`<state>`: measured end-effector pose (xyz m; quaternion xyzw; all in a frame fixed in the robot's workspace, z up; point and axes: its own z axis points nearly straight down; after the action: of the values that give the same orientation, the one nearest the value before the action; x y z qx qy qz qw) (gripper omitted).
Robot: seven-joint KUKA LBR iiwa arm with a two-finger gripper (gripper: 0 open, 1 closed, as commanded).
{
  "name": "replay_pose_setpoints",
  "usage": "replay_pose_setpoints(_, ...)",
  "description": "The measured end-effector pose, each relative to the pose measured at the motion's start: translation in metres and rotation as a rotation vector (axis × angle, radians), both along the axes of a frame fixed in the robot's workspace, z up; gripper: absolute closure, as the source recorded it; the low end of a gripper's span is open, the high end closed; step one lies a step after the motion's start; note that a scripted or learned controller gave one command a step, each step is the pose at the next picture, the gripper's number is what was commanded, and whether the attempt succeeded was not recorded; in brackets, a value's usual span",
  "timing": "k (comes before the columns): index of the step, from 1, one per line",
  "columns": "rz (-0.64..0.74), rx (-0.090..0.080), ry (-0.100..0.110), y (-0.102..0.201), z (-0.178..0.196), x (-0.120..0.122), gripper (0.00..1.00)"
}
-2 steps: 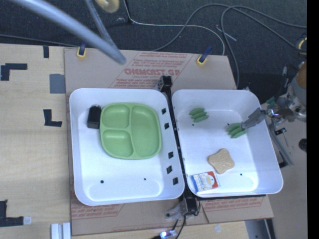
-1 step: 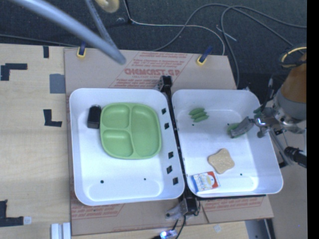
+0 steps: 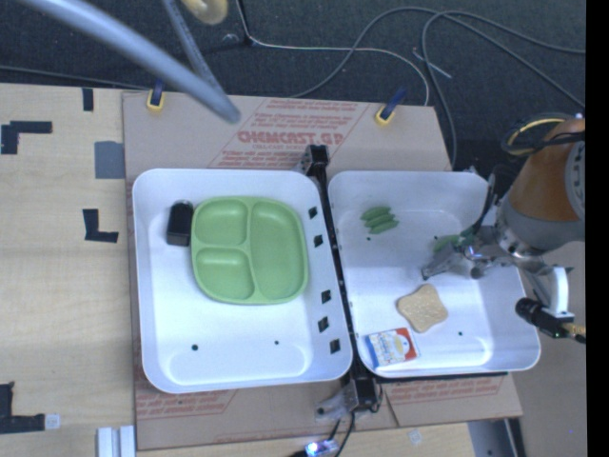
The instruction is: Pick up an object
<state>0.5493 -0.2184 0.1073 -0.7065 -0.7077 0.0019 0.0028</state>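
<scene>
In the right bin (image 3: 476,190) lie three things. A small green pod (image 3: 380,220) rests near the back left, a tan slice of bread (image 3: 422,307) sits toward the front, and a little white carton (image 3: 391,347) with red and blue print lies at the front left corner. My gripper (image 3: 443,258) hangs low over the bin's middle, just behind and right of the bread and well right of the pod. The grey arm with its orange band (image 3: 547,184) comes in over the bin's right wall.
The left bin (image 3: 152,284) holds a green divided plate (image 3: 250,250) and a small black block (image 3: 179,224) beside its left rim. A black divider (image 3: 333,274) runs between the bins. Cables (image 3: 419,36) trail on the dark floor behind the bench.
</scene>
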Motion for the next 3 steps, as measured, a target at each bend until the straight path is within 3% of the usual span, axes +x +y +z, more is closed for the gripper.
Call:
replay_pose_setpoints(1, 0.000, -0.004, -0.007, 0.000, -0.023, 0.001, 0.00)
replay_pose_setpoints(2, 0.000, -0.007, -0.012, 0.000, -0.010, 0.002, 1.00)
replay_pose_setpoints(3, 0.000, -0.003, -0.011, 0.003, 0.053, 0.004, 1.00)
